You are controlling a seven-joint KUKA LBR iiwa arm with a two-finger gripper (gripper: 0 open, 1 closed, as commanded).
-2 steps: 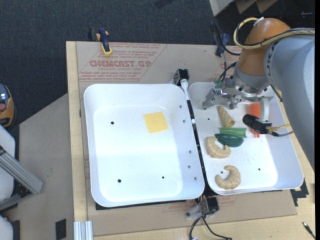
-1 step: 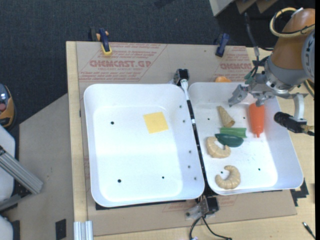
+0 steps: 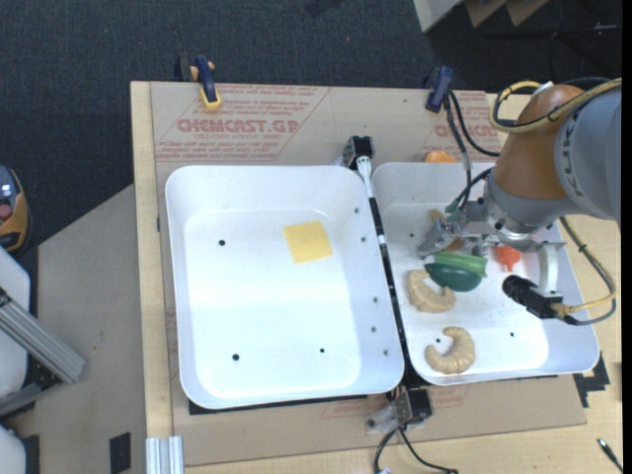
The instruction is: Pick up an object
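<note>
My gripper (image 3: 456,245) hangs low over the middle of the right bin (image 3: 568,349), the arm coming in from the right. Directly under it, at its near side, lies a dark green rounded object (image 3: 456,273) with a lighter green strip on top. It touches or nearly touches the gripper, and I cannot tell whether it is gripped. Just left of the green object lies a beige curled piece (image 3: 430,292). A second beige curled piece (image 3: 451,351) rests near the bin's front wall. A small red-orange object (image 3: 507,257) peeks out beside the gripper's right side.
A flat yellow square (image 3: 308,242) lies in the left bin (image 3: 197,363), in its far middle. An orange object (image 3: 440,156) shows at the right bin's far edge. A divider with black clips runs between the bins. Blue and yellow clamps hold the board's far edge.
</note>
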